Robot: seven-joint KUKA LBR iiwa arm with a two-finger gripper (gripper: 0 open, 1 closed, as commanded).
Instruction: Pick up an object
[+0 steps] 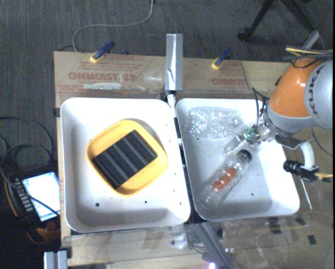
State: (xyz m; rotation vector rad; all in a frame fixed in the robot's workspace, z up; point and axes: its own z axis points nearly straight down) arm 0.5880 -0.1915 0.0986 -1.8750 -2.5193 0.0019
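Bottle (228,177) lies in the right bin (279,203), just below and left of the gripper (250,135), long axis slanting from its cap beside the gripper down-left. Whether the gripper is apart or together cannot be told.

Even overhead light is washing the two white bins (72,150) bright, while the carpet (22,49) around the counter (100,74) is staying dim. Shadows are falling soft, and fine detail is looking slightly grainy.
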